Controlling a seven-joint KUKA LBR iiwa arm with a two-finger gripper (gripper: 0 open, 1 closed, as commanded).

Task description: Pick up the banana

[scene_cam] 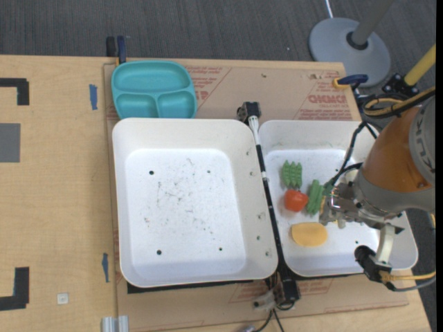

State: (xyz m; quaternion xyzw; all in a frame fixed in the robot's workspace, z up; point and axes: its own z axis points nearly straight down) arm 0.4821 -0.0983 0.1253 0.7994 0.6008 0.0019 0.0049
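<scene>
A yellow-orange, rounded piece (309,235) lies in the right bin (304,127) near its front wall; it is the only yellow thing I see, and it looks more oval than banana-shaped. My gripper (333,211) hangs low over the same bin, just above and to the right of the yellow piece and close beside a green item (315,196). The wrist and the orange band hide the bin's right part. I see nothing held.
A red tomato-like piece (295,200) and a second green toy (291,173) sit left of the gripper. The left bin (181,126) adjoins across a black divider. A teal divided tray (154,88) stands behind it. Cables trail at the right.
</scene>
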